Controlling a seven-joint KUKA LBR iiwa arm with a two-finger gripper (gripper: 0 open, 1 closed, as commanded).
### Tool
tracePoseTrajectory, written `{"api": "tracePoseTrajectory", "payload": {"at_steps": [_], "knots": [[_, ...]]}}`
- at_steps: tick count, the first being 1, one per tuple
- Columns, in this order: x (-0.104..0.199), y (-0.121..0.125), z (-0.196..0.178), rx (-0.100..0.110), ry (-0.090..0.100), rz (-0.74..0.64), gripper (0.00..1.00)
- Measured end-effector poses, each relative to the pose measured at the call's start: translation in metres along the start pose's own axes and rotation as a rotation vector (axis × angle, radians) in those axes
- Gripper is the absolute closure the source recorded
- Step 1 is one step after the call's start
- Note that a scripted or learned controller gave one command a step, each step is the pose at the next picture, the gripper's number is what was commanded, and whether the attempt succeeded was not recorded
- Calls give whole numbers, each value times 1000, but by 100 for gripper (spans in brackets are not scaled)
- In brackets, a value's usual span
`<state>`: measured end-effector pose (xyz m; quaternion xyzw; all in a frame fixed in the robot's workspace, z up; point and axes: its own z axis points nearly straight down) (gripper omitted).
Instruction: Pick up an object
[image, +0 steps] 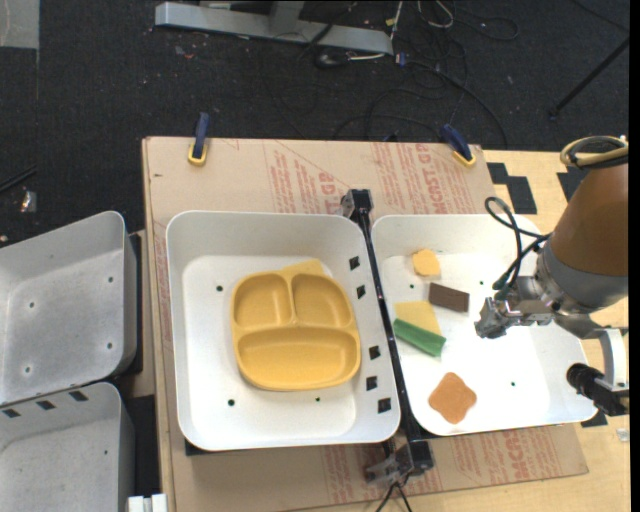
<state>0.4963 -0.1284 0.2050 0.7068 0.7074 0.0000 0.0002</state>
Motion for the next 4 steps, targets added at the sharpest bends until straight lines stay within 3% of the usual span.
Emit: {"api": "tracePoseTrajectory", "payload": {"at_steps": [1,4], "knots": [[48,27,2,-1,2,-7,100],[197,70,6,-1,1,-7,100]]}}
